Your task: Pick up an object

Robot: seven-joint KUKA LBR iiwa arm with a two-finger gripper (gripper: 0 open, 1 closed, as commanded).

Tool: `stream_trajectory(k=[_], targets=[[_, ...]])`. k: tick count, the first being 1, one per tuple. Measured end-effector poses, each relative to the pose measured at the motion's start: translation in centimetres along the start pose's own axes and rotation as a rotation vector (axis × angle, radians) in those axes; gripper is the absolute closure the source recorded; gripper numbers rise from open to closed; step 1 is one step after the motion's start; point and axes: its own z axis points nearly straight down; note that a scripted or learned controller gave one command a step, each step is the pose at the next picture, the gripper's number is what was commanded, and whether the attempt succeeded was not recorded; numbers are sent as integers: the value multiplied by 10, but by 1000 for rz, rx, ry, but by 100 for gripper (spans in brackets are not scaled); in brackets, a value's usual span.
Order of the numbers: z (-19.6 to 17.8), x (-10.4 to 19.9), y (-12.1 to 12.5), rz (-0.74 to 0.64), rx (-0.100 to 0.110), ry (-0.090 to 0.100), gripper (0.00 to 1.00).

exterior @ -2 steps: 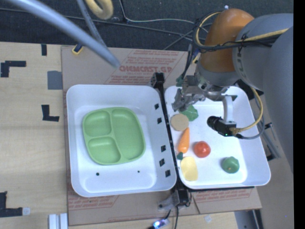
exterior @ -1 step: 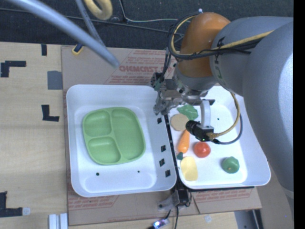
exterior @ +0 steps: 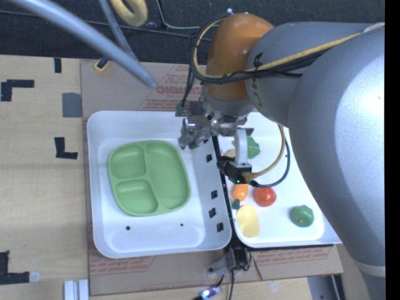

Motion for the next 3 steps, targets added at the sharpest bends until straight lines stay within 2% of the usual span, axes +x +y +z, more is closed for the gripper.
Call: stream_trajectory(k=[1, 2, 3], targets=[[-20, 4, -4, 4, -2, 0, 100], [-4, 3, 2, 5, 1, -3, 100], [-5, 3, 2, 5, 0, -3, 0]])
